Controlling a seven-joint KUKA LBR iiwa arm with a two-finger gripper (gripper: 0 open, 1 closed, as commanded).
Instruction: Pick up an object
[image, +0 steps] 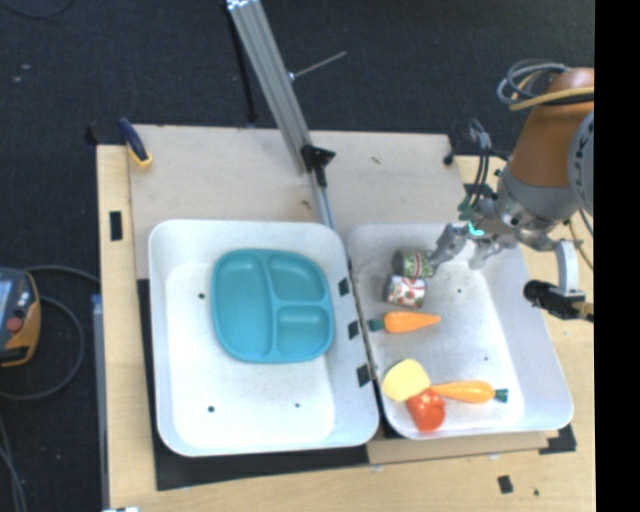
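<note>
Red tomato-like piece (427, 410) sits at the near edge of the right bin (530, 350), touching a yellow lemon-shaped piece (405, 379) just behind it on the left. An orange carrot w/ green tip (468, 391) lies beside both, stretched toward the bin's right. Further back, a second carrot (405, 322) lies crosswise nr the bin's left wall, green end pointing left. Behind that, a small can w/ red-and-white label (406, 290) lies on its side, and a green can (412, 264) sits just behind it, the two touching.

Left bin (180, 400) carries a teal divided plate (272, 305), three compartments, set toward the bin's back right. Both bins rest on a pale wooden table (240, 170), w/ a black mat edge showing under their near side.

Fingers (458, 243) hang over the back of the right bin, just right of the green can, one thin prong angled down-left with its tip close to the can's top edge. Whether it touches: can't tell. Prongs look slightly apart w/ nothing between them. Grey wrist and orange band of the arm (545, 150) rise behind to the right.

At the far side, a grey metal bar (275, 85) slants across the table's back edge, and a blue-and-yellow clamp (134, 143) grips the back left corner.
</note>
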